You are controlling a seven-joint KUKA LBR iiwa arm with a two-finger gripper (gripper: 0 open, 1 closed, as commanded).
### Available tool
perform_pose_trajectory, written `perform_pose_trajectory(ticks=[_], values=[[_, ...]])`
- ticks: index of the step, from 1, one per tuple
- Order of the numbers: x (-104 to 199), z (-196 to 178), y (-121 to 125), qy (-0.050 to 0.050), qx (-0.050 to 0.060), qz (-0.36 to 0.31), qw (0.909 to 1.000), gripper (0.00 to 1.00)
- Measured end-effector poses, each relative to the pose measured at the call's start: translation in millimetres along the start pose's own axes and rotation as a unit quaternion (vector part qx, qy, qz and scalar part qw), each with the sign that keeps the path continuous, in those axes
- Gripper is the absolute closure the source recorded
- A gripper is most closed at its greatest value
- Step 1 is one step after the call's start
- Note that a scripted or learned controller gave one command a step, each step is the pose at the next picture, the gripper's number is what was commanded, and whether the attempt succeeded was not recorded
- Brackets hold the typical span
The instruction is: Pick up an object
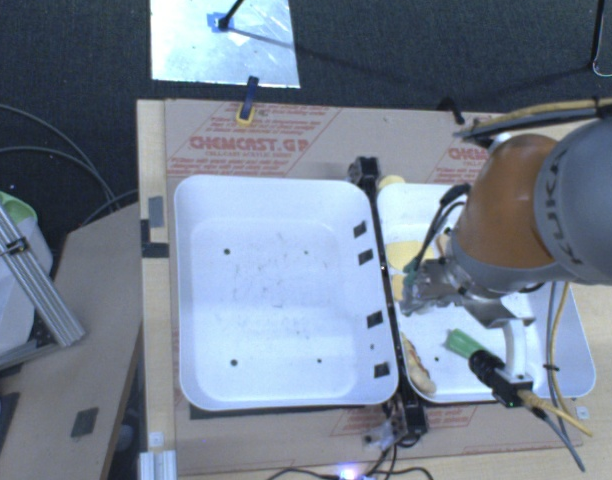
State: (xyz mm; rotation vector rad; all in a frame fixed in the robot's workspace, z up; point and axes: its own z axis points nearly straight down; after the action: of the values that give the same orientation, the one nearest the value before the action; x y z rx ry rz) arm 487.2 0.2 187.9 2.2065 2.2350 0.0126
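- The gripper point(418, 290) hangs low over the right bin point(578, 368), near that bin's left wall; it is a dark, compact metal block under the arm's point(576, 203) wrist, and whether it is open or shut, or has hold of anything, I cannot tell — the wrist covers it from above.
- Just beside the gripper, up and toward the far wall, lies a pale yellow object point(407, 254) — rounded, smooth, matte; part of it is hidden under the wrist.
- Further the same way, at the bin's far-left corner, a small cream rounded piece point(391, 182) sits against the rim.
- Below and right of the gripper lies a green object point(463, 344): short, oblong, with a flat plastic look.
- Below the gripper, along the left wall toward the near edge, lies a tan, mottled, elongated thing point(418, 364) with a rough surface.
- Left of the gripper, past the black clips on the shared edge, the left bin point(201, 208) is glossy white plastic, shallow, round-cornered, its floor dotted with small dark holes.
- Both bins rest on a brown board point(256, 143) printed in red lettering.
- The arm is a smooth grey shell with a broad orange band point(501, 203), cables looping beside it.
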Motion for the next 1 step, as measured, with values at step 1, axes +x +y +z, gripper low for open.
perform_pose_trajectory(ticks=[1], values=[[37.1,-69.8,2.0,-0.001,-0.002,0.001,1.0,1.0]])
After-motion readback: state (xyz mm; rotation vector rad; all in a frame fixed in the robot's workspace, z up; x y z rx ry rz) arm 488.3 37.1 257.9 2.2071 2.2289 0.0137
